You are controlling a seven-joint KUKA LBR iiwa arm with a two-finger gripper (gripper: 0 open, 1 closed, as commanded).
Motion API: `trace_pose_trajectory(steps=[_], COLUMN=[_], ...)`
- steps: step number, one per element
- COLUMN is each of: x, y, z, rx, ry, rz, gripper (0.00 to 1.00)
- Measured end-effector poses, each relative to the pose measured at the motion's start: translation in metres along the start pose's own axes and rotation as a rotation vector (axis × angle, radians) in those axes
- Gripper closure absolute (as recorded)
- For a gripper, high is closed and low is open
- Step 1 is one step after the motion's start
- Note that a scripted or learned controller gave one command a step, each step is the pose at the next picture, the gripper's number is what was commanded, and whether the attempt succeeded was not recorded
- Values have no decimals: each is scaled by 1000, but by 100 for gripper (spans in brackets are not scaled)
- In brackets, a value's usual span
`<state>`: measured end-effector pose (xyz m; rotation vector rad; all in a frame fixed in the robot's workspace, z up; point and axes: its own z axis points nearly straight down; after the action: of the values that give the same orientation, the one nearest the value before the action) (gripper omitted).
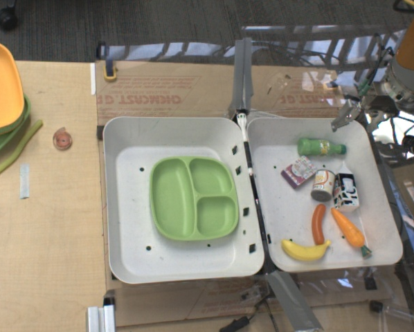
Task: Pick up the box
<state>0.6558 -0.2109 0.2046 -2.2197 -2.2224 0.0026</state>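
The task's thing is taken to be the small purple-and-white printed carton (299,171), lying flat on the floor of the right-hand shallow white bin (380,185), towards the bin's upper middle. It is turned at a slant to the bin walls. Just beside it on the right lies a small tin can with a pale label (322,184), close enough that contact cannot be ruled out. A black-and-white cow-patterned carton (345,191) lies next to the can and is also box-shaped; which of the two the task means cannot be settled from the view.

Other contents of the same bin: a green plastic bottle (320,146) lying on its side above the carton, a red-orange sausage (319,223), an orange carrot (349,228) and a yellow banana (306,249) below. The left-hand white bin (113,206) bears a green three-compartment plate (193,198).

The grey arm with its gripper (345,116) stands over the upper right corner of the right bin, well apart from the carton. Whether the claw is released or clenched cannot be told; nothing is seen in it.

Judgement on handling: the carton looks light, thin-walled and likely to dent under hard squeeze; its printed faces may be somewhat slick. Lying flat, it offers little height. The soundest hold appears to be across its narrower width, claw aligned to its slant, approaching from the side away from the can.
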Motion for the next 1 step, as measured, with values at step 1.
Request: trace_pose_trajectory(steps=[1], x=[67], y=[-13], z=[112], rx=[0], ry=[0], rz=[63], gripper=[0])
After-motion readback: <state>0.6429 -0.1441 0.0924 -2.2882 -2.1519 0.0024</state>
